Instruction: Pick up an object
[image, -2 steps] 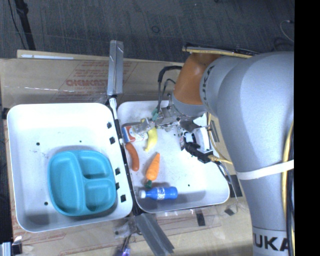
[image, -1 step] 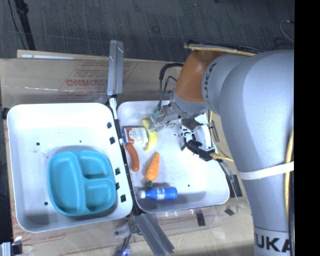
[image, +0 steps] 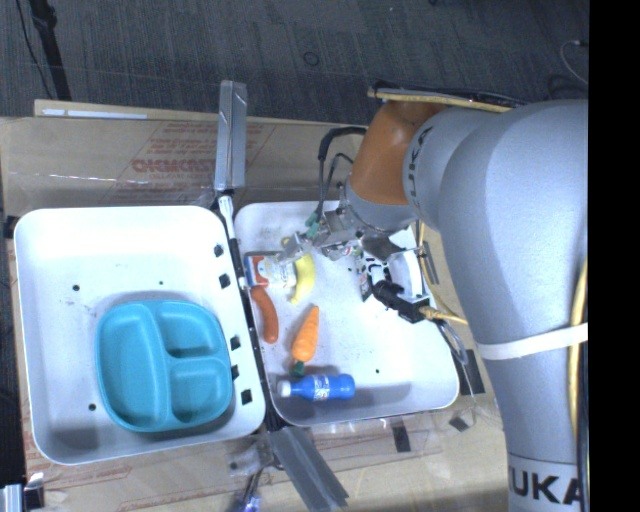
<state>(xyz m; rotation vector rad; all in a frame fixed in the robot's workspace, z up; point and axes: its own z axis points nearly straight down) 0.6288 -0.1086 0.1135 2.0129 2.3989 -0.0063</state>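
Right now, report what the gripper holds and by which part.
Cannot be told. The gripper is low at the back of the right bin, close to the banana, but the view does not settle whether anything sits in it.

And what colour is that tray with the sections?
Light blue tray, seen in the camera view.

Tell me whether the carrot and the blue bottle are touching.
Apart. The camera view shows bare white bin floor between the lower end of the carrot and the blue bottle lying below it.
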